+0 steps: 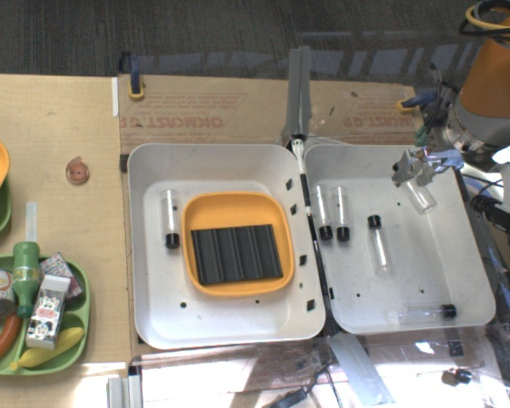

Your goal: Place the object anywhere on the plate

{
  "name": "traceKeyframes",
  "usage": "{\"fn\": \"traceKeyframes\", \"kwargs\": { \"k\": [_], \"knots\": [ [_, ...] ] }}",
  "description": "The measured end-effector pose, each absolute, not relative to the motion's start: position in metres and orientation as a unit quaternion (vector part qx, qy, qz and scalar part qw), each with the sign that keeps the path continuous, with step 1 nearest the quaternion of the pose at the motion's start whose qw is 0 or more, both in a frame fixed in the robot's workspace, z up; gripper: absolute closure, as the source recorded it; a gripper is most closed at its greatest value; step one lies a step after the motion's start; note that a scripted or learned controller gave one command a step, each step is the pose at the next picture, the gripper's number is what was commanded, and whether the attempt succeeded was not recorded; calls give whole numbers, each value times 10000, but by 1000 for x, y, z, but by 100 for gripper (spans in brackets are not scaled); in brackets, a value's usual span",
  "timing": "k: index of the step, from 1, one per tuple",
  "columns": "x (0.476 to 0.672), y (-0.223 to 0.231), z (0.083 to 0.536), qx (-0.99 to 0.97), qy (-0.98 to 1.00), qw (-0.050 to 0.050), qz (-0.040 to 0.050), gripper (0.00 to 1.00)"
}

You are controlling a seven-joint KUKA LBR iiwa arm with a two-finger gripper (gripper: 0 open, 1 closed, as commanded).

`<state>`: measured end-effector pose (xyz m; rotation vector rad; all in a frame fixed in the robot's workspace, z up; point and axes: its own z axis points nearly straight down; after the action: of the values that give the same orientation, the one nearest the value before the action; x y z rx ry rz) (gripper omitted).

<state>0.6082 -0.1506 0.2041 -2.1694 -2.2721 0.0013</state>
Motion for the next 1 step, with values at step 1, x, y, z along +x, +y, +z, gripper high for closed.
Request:
{"fn": "traceKeyframes", "kwargs": {
  "k": [1],
  "knots": [
    [608, -151, 204, -6905, -7233, 0, 4, 0]
  ]
}}
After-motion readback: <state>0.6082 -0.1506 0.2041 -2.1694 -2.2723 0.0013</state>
